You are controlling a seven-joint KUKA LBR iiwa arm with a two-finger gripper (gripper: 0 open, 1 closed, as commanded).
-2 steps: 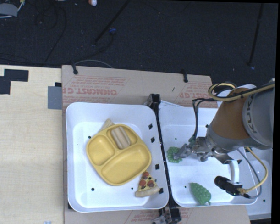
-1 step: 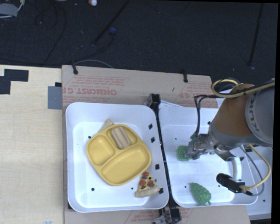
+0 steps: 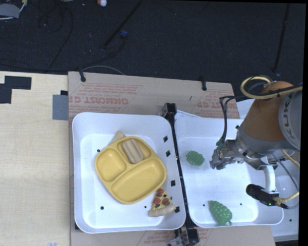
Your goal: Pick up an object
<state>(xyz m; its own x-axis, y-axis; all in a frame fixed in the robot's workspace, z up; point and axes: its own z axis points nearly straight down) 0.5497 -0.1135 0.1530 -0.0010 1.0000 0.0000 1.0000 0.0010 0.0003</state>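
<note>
Right bin: white, shallow, smooth and shiny, with round corners. Everything below is placed from this bin.
Round green thing: small and bumpy, like a little ball of leaves. It lies in the right bin, near its left wall, and nothing touches it.
Long green thing: bumpy too, shaped like a bunch of grapes. It lies at the near edge of the right bin, well apart from the round one.
Gripper: dark metal, low over the middle of the right bin, just beside the round green thing. I cannot tell how its jaws stand.
Arm: fat, grey and orange, with black wires. It covers the right side of the right bin.
Left bin: white, touching the right bin's left wall.
Yellow plate: smooth plastic with three parts, in the left bin.
Pizza slice: a toy triangle, beside the plate.
</note>
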